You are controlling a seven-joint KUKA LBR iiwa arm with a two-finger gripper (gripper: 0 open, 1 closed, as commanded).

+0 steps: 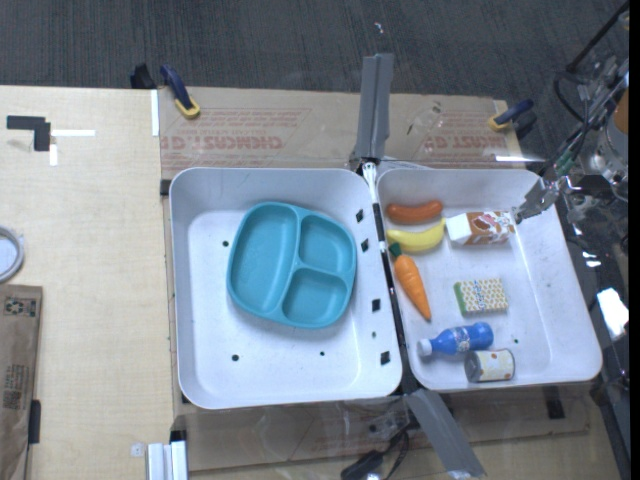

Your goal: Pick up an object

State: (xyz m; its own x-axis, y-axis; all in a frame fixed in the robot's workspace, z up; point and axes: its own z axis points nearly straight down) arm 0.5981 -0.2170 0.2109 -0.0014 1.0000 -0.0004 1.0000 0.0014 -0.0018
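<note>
Carton (pixel 482 227) beside banana (pixel 417 237), perhaps touching

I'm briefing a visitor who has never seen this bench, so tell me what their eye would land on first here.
The blue divided plate stands out most, lying alone in the left bin. Next comes the cluster of toy groceries in the right bin: a sausage and banana at the far end, a carrot along the left wall, and a blue bottle and can at the near end. The gripper reaches in from the right, beside the small carton.

teal plate (pixel 292 264), orange carrot (pixel 412 286), yellow banana (pixel 416 237), blue bottle (pixel 458 339), white bins (pixel 196 298).
</note>
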